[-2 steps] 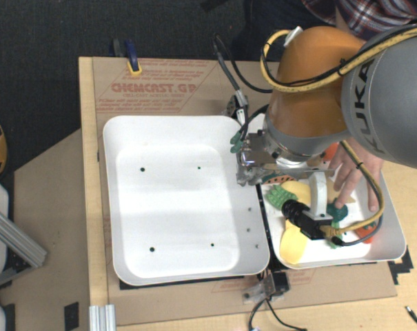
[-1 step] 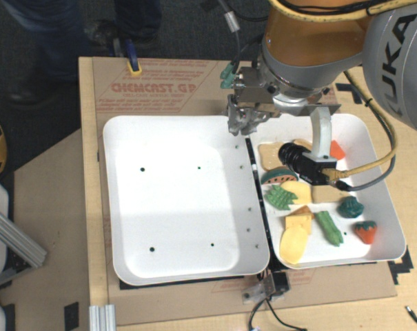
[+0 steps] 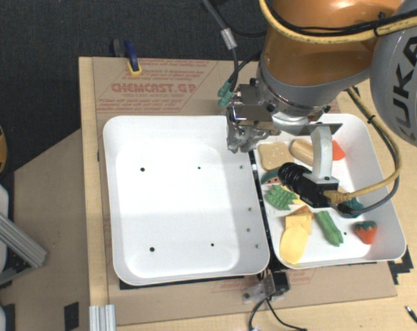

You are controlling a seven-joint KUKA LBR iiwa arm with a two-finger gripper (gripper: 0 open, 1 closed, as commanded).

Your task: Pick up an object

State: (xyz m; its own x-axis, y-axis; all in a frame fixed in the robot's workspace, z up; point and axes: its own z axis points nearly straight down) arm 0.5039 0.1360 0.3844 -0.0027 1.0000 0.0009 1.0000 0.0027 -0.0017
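The right bin (image 3: pixel 391 236) holds several toy foods. A tan bread slice (image 3: pixel 273 156) and a tan roll (image 3: pixel 302 150) lie at its back, with an orange-red piece (image 3: pixel 338 150) beside them. A green leaf (image 3: pixel 280 198), a yellow wedge (image 3: pixel 300 221) and a pale yellow piece (image 3: pixel 293 245) lie toward the front left. A green pod (image 3: pixel 329 228) and a red strawberry (image 3: pixel 365 232) sit at the front right. My gripper (image 3: pixel 238 142) hangs low over the divider between the bins, just left of the bread slice, and I see nothing held in it.
The left bin (image 3: pixel 174 205) is a white tray with small dark dots. Both bins rest on a brown cardboard sheet (image 3: pixel 160 85). A blue-and-yellow clamp (image 3: pixel 131 57) sits at its back edge. The arm's orange band (image 3: pixel 325 19) looms over the right bin's back.
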